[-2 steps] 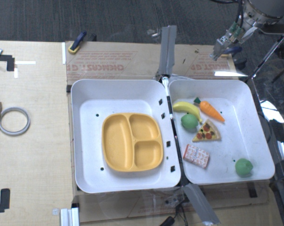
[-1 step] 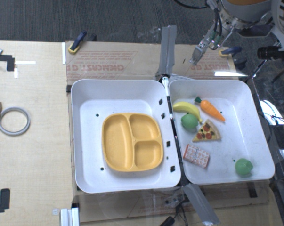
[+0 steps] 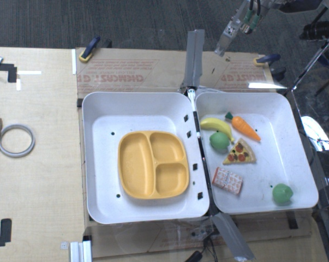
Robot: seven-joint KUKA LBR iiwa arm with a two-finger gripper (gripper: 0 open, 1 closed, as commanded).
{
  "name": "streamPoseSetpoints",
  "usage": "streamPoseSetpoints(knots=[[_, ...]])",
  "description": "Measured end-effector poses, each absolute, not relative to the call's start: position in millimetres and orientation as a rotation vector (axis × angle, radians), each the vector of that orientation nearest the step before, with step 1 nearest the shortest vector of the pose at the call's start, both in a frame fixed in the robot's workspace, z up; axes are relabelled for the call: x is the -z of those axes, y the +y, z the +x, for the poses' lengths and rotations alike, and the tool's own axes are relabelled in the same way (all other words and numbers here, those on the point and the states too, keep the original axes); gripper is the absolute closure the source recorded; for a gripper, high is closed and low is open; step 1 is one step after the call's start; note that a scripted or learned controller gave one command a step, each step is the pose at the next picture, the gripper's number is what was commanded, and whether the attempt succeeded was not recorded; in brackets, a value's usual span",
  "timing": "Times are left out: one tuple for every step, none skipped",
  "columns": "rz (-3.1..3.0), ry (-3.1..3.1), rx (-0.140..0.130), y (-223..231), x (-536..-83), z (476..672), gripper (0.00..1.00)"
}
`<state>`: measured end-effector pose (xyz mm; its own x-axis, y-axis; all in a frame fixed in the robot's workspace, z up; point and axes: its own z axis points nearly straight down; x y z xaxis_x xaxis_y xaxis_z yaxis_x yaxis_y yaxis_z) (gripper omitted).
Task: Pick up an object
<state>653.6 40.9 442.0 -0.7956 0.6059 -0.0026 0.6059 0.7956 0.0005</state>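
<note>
Two glossy white bins [image 3: 93, 146] sit on the pale wooden bench [image 3: 39, 195]; dark carpet lies behind. Smooth plastic carrot [image 3: 245, 127] lies in the right bin. The tool [image 3: 223, 47] hangs above, grip unclear.

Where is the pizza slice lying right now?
The pizza slice lies in the right bin, just right of the green ball by the banana, below the carrot and above the wafer.
</note>
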Motion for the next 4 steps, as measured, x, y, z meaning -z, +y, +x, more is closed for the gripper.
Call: streamPoseSetpoints(knots=[[0.833, 3.029, 0.002, 123.4, -388.3, 628.6, 1.0], [0.932, 2.999, 0.002, 80.3, -372.8, 635.9, 1.0], [1.269, 2.871, 0.001, 87.8, -418.1, 641.1, 1.0], [1.156, 2.922, 0.003, 129.6, -360.7, 650.6, 1.0]])
